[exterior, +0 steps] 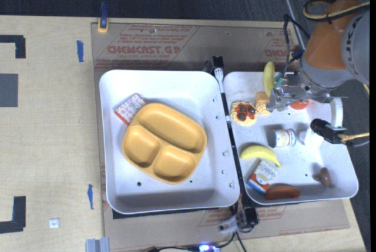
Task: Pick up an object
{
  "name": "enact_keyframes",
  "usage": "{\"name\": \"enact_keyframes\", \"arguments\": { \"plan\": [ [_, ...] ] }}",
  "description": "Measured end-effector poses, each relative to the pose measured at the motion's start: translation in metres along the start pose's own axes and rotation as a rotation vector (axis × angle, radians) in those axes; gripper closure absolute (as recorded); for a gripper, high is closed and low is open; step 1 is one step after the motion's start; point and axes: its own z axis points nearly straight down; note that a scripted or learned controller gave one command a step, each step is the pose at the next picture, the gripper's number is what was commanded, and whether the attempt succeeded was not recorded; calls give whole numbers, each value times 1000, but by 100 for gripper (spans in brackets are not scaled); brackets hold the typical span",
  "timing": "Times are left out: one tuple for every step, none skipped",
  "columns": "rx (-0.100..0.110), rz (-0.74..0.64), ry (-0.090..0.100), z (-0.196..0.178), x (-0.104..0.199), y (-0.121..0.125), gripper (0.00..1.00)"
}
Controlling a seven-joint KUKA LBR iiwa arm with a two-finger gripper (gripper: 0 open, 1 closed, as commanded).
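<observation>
My gripper (277, 98) hangs low over the far part of the right bin (346, 186), under the grey arm with its orange band. It sits between an upright yellow banana-like piece (269, 76) and a small red item (300, 105). Just left of it lies a round pastry with red berries (244, 113). Nearer the front lie a small white jar (285, 138), a yellow banana (261, 154), a colourful packet (265, 172), a brown sausage (282, 191) and a small brown lump (323, 175).
The left bin (111, 89) holds a yellow divided tray (164, 142) and a red-and-white packet (129, 107). A black part with a cable (322, 127) juts into the right bin from the right. A ridge separates the bins.
</observation>
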Motion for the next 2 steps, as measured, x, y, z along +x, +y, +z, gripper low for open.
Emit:
{"name": "enact_keyframes", "arguments": {
  "plan": [
    [1,0,0,0,0,0,0],
    [0,1,0,58,3,-61,0]
  ]
}}
